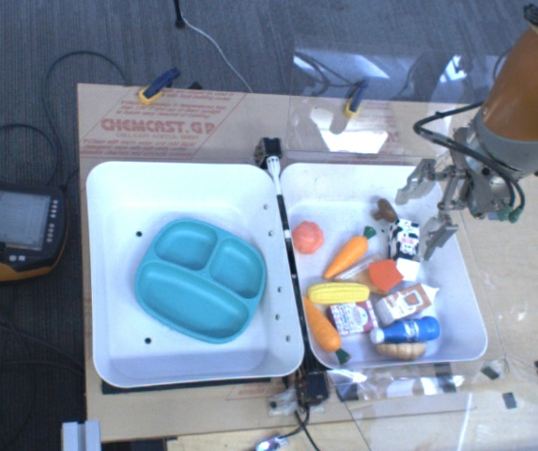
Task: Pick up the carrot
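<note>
Hung above the right bin's (470, 294) far right side, the gripper (428, 209) is seen with its thin metal fingers spread wide and nothing between them. Below and to its left, the carrot (348, 256), a smooth orange cone with a green tip, is laid slantwise among crowded toy foods. A second carrot (322, 327) is partly covered by a bumpy yellow corn cob (338, 294). A glossy blue divided plate (201, 278) is set in the left bin (118, 195).

The arm (517, 83) reaches in from the right, its tool (428, 209) open, fingers spread downward.
</note>
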### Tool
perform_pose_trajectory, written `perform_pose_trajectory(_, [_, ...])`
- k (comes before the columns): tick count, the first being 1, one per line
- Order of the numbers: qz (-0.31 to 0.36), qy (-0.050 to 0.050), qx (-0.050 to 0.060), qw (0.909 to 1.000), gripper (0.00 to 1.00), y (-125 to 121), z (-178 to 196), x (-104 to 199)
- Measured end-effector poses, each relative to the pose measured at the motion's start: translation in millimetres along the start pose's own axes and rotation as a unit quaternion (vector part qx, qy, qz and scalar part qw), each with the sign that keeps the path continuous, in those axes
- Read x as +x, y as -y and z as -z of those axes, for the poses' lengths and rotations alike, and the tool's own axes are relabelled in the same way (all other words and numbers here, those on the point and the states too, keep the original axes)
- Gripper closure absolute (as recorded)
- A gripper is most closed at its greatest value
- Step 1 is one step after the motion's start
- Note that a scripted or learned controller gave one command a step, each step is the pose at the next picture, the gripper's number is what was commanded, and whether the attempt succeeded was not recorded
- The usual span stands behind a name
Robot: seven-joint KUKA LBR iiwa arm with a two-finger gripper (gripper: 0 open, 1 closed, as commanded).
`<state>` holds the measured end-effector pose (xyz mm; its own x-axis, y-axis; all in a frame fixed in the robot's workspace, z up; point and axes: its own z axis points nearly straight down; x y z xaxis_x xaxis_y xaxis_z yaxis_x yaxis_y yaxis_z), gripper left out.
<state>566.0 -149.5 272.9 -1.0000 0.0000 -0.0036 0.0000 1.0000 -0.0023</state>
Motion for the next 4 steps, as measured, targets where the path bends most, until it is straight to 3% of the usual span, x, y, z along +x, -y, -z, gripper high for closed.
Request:
perform_pose_trajectory(1, [-0.019, 0.005, 0.001, 0.9998, 0.0, -42.6, -166.9, -18.1])
perform_pose_trajectory(2, [-0.157, 0.005, -0.002, 0.9876, 0.0, -40.4, -181.8, -10.4])
perform_pose_trajectory(3, [-0.339, 0.005, -0.003, 0.9406, 0.0, -31.6, -182.2, -15.2])
perform_pose_trajectory(4, [-0.51, 0.005, -0.001, 0.8603, 0.0, -51.6, -182.4, -35.4])
